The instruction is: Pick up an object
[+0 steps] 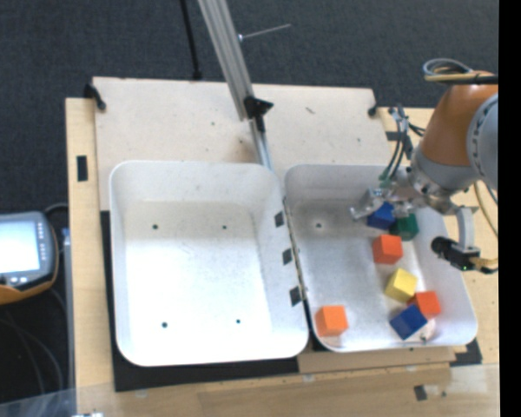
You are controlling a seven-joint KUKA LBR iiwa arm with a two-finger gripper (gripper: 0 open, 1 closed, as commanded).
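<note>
Grey arm (pixel 484 146), orange band, loose cables, black bracket at wrist.

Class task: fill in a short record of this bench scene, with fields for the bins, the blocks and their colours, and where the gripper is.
bins: two white bins, left bin and right bin
blocks in right bin: orange block near the front left, orange block mid-bin, yellow block, small orange block, blue block at the front
gripper: gripper over the rear of the right bin, at a blue block and a green object
grasp: cannot tell
</note>
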